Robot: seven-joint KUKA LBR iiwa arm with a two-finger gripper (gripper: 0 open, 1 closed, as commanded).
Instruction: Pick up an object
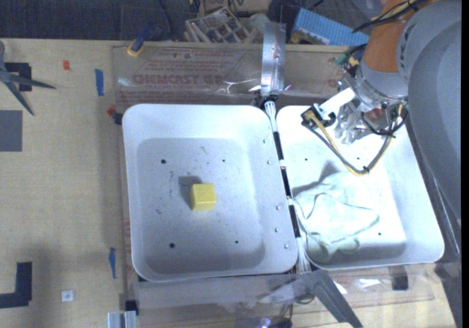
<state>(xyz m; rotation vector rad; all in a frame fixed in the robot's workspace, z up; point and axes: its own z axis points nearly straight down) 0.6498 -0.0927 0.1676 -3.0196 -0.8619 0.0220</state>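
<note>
A small yellow block (pixel 204 196) lies in the left bin (pixel 146 129), well left of and below the pincer (pixel 346 129), which hangs over the right bin (pixel 418 239)'s far end above a pale cloth (pixel 338 213).

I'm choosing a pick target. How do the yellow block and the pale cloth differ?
The yellow block is small, compact and bright, while the pale cloth is larger, crumpled and nearly blends into its white bin. The block lies in the left bin, the cloth in the right bin, closer to the gripper. Both rest on the bin floors, apart from the gripper.
</note>
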